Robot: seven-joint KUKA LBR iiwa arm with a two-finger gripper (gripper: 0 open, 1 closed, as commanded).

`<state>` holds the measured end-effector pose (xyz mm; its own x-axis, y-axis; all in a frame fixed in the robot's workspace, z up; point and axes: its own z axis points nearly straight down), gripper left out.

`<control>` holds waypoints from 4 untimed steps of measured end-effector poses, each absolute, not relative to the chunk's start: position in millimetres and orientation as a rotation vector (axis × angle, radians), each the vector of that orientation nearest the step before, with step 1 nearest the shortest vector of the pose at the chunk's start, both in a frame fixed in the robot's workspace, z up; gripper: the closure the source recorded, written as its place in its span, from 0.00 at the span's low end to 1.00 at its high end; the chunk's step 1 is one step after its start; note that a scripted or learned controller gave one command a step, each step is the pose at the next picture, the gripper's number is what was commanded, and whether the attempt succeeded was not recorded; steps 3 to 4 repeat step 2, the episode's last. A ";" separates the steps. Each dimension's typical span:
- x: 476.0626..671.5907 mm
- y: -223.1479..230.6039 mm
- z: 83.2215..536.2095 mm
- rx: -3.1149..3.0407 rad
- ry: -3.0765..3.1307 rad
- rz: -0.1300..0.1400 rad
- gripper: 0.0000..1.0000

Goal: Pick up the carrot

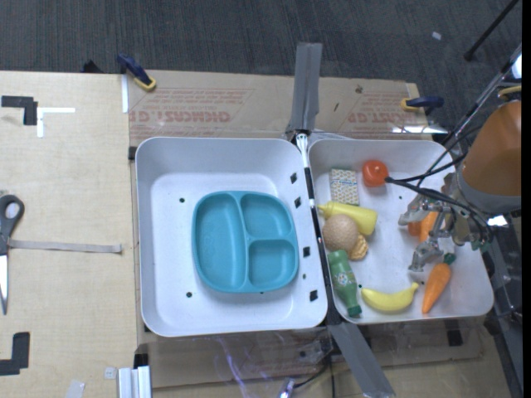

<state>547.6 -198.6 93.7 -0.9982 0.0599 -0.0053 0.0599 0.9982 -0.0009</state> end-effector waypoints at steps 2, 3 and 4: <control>548.6 -119.7 161.0 -0.127 3.133 0.000 1.00; 548.6 -119.7 161.0 -0.127 3.133 0.000 1.00; 548.6 -119.7 161.0 -0.127 3.133 0.000 1.00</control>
